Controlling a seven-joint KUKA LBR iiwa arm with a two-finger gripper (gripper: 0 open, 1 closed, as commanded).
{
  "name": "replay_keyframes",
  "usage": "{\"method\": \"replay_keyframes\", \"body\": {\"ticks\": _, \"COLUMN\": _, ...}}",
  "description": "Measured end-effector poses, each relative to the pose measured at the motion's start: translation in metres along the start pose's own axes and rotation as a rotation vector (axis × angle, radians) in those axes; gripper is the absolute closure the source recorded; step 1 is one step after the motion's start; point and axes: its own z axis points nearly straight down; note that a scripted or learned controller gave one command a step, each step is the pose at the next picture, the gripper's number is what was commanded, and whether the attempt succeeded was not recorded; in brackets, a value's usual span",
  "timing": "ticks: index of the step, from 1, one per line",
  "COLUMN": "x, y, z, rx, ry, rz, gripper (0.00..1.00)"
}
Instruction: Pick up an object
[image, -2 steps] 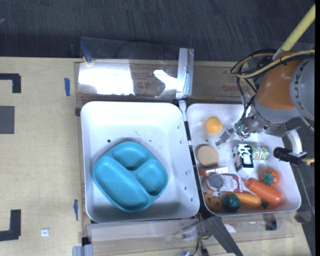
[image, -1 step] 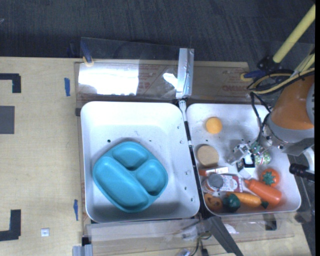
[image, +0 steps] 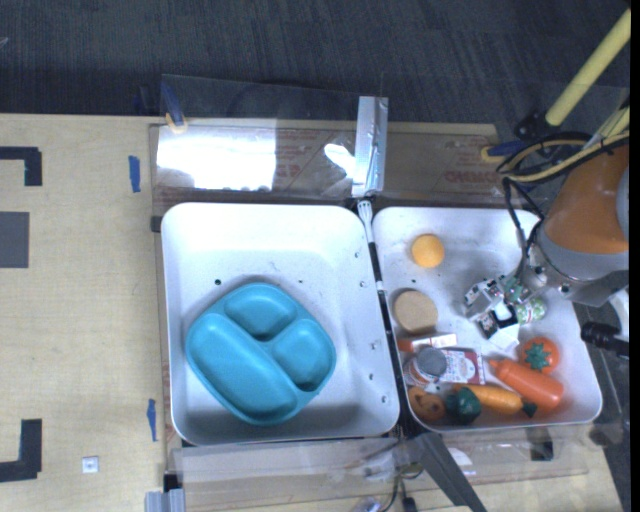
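Note:
My gripper (image: 492, 306) hangs low in the middle of the right bin (image: 588, 400), reaching in from the right under the orange-banded wrist (image: 592, 215). Just left of it lies a brown round bread piece (image: 415, 310). An orange ball (image: 428, 250) rests farther back. In front of the gripper sit a red and white packet (image: 445, 365), an orange carrot (image: 528, 382), a small tomato with a green top (image: 540, 353), and a second carrot with a dark green top (image: 470, 402). I see nothing clearly held in the gripper.
The left bin (image: 200, 235) holds a blue divided plate (image: 262, 350) toward its front. A clear plastic wall (image: 250, 150) and a metal post (image: 370, 145) stand behind the bins. Yellow and black cables (image: 545, 150) run at the back right.

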Motion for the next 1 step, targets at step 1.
{"method": "replay_keyframes", "body": {"ticks": 1, "x": 0.0476, "y": 0.0179, "z": -0.0851, "rx": 0.004, "ry": 0.001, "rz": 0.358, "gripper": 1.0}}
